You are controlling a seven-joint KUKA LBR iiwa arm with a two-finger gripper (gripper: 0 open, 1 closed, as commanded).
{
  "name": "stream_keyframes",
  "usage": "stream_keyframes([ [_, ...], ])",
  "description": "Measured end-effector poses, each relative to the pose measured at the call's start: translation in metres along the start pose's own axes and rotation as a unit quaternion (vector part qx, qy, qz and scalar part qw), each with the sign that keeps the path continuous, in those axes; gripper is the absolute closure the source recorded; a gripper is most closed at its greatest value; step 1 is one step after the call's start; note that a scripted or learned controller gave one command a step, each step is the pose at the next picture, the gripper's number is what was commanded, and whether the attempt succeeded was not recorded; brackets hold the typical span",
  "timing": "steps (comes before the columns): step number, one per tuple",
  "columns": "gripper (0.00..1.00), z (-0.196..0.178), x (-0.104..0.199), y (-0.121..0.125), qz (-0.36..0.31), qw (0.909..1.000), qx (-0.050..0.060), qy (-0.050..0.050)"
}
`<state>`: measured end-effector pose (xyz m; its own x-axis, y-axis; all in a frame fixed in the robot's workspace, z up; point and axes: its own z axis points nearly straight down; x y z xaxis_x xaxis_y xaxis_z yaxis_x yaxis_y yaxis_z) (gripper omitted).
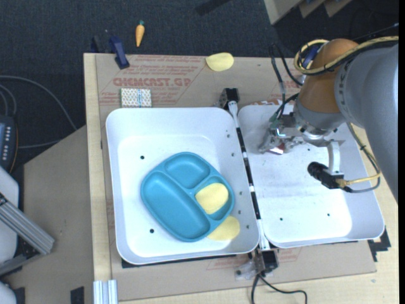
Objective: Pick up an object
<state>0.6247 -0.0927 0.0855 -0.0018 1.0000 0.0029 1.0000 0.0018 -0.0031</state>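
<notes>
Yellow, soft-looking objects sit in and beside a blue divided plate (183, 195) in the left bin (126, 132): one yellow piece (212, 197) rests in the plate's right compartment, and a second yellow piece (224, 229) lies on the bin floor, touching the plate's lower right edge. The plate lies tilted across the middle of that bin.

The gripper (276, 143) hangs low over the upper left part of the right bin (354, 223), well apart from the plate; whether it is spread or closed cannot be told from this view, and nothing can be made out in its grasp. The arm (354, 81), grey with an orange band, reaches in from the right, and a black cable fitting (324, 174) trails below it.

Red lettering on the brown board (171, 75) under the bins reads partly "CHEMCAST GP". A small patterned packet (136, 97) lies on the board above the left bin. Near the board's top edge sits a yellow lemon-shaped piece (219, 61), with a blue clip (118, 52) at the left corner. A toy carrot (140, 34) lies on the dark carpet beyond.
</notes>
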Motion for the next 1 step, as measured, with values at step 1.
stream_keyframes([
  [1,1.0,-0.0998,0.0639,-0.0691,0.0,1.0,-0.002,0.0],
])
